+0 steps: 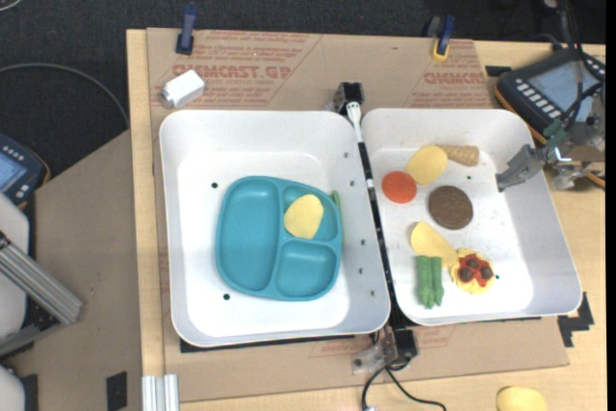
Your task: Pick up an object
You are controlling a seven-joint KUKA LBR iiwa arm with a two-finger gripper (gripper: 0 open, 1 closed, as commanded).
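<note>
Grey end effector [517,168] hovers at the right bin's [549,250] upper right edge; its grip state cannot be determined. Toy food, including the brown disc [449,206], lies nearby for picking.

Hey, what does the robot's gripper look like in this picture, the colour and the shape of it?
At the right bin's right rim, the gripper shows as a small grey metal piece tapering to a point toward the bin. Behind it sits a blocky metallic wrist part with dark cables looping up past it. Further detail is too small to tell.
</note>
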